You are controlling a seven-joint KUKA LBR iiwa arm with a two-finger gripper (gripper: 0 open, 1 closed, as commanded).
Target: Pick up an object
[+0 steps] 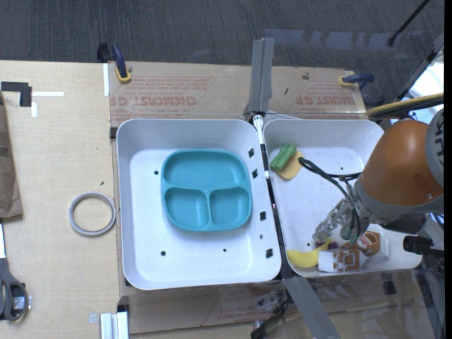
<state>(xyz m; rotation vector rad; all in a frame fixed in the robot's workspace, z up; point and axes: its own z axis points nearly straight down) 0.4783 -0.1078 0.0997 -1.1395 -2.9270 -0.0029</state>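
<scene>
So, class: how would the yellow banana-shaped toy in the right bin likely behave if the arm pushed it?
The banana-shaped toy is curved, so it would probably pivot rather than slide straight. Lying by the bin's near wall, it would likely jam there.

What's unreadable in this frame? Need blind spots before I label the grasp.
- Gripper, camera view: hangs low over the right white bin; the grey arm with the orange band covers much of it, so its state is unreadable.
- Small white-and-brown boxes: blurred and partly under the gripper; type and count unclear.
- Yellow banana-shaped object: contact with the gripper too small to judge.
- Right bin's far-right part: hidden by the arm.
</scene>
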